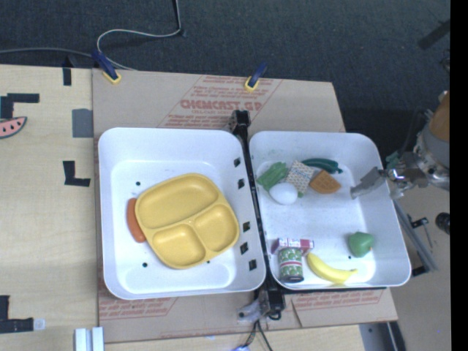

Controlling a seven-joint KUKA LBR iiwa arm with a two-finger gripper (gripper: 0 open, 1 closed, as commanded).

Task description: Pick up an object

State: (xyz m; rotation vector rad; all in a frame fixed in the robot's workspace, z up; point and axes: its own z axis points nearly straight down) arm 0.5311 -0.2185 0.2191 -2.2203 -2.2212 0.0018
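The right bin (380, 159) holds several small objects. At its back lie a green leafy piece (272, 174), a white egg (284, 193), a speckled pad (300, 172), an orange piece (325, 183) and a dark green vegetable (322, 164). Near its front sit a green pepper (360, 243), a banana (329, 270) and a small can (290, 260). My gripper (369, 182) hangs over the right rim of this bin, pointing left. It is apart from all the objects, and nothing shows in it.
The left bin (117, 152) carries a yellow divided plate (188, 218) with an orange-red item (134, 219) half tucked under its left side. Both bins rest on a cardboard sheet (212, 104). A black divider (246, 196) runs between them.
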